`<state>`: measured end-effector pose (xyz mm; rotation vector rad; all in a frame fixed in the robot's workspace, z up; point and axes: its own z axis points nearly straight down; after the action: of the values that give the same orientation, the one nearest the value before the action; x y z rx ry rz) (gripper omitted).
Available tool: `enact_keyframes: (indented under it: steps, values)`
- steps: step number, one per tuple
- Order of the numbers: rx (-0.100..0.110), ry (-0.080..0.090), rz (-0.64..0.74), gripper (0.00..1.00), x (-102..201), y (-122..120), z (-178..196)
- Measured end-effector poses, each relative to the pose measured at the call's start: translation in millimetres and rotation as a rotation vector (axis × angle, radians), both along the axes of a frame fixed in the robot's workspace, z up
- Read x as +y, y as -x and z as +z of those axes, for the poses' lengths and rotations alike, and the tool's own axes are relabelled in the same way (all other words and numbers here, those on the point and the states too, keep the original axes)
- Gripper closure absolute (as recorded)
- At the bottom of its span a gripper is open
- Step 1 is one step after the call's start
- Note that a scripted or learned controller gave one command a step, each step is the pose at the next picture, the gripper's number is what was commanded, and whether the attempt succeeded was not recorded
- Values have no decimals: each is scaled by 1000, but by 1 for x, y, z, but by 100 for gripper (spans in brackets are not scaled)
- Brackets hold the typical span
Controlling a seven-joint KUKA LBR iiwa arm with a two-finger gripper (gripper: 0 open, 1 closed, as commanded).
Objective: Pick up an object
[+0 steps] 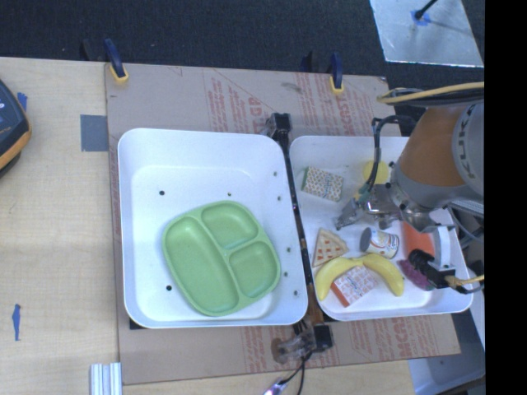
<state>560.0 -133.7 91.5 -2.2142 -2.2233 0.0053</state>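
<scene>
My gripper (pixel 356 227) hangs low over the right bin (pixel 372 309), near its middle, and looks open with nothing between its fingers. One finger (pixel 345 218) points left and the other (pixel 366 238) stands beside a small white can (pixel 384 242). Just below lie a pizza-slice toy (pixel 330 243), a yellow banana (pixel 368 267) and a small printed box (pixel 356 285) resting against the banana. A patterned green-beige pad (pixel 323 183) lies up-left of the gripper. A yellow object (pixel 372 172) is partly hidden behind the wrist.
The left bin (pixel 148 155) holds a green divided plate (pixel 219 257). An orange item (pixel 418 242) and a purple item (pixel 417 273) lie at the right bin's right side, under the arm (pixel 436 151). A black cable (pixel 378 142) loops above the wrist.
</scene>
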Motion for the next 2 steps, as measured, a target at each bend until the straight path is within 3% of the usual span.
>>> enact_keyframes:
  steps: [1, 2]
  values:
    - [-1, 1, 0, 0, 18, -96, 1]
    - [1, 1, 4, 100, 17, -96, 11]
